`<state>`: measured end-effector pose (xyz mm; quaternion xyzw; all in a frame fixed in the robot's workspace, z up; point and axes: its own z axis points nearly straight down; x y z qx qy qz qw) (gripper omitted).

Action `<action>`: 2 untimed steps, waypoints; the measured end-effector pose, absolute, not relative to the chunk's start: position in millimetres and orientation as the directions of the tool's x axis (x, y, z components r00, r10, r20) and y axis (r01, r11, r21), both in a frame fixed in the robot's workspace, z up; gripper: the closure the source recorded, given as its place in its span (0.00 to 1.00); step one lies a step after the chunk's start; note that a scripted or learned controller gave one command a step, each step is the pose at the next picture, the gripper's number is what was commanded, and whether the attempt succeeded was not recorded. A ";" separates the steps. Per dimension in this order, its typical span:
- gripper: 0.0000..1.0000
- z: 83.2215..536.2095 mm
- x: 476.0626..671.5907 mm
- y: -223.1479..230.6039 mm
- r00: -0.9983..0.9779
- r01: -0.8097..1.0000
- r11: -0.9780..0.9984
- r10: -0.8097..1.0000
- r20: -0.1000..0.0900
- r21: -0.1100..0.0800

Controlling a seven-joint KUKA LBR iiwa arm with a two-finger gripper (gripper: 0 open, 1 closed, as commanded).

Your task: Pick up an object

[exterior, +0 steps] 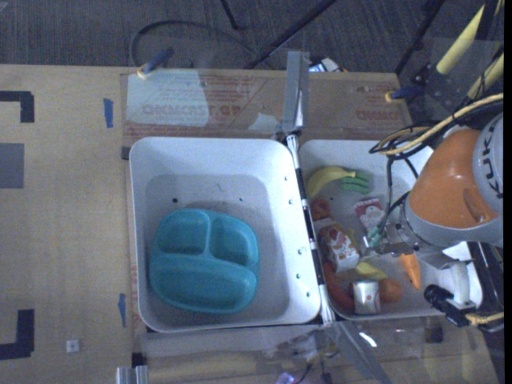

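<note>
Worktop [64, 214] carries two bins; at three o'clock the pincer [382, 238] hangs over toy food, grip state unclear.

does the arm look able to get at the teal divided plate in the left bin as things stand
Probably yes. The teal divided plate lies flat and alone in the left bin, open from above. The arm is over the right bin, so it must cross the wall between them. A flat plate may be hard to grip.
</note>
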<state>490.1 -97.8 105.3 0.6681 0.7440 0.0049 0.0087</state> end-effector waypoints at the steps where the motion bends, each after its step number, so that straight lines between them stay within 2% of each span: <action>1: 0.00 99.7 485.3 -98.1 -0.106 0.994 0.106 0.994 -0.004 0.003; 2: 0.00 171.2 557.2 -155.0 -0.053 0.999 0.053 0.999 -0.001 -0.003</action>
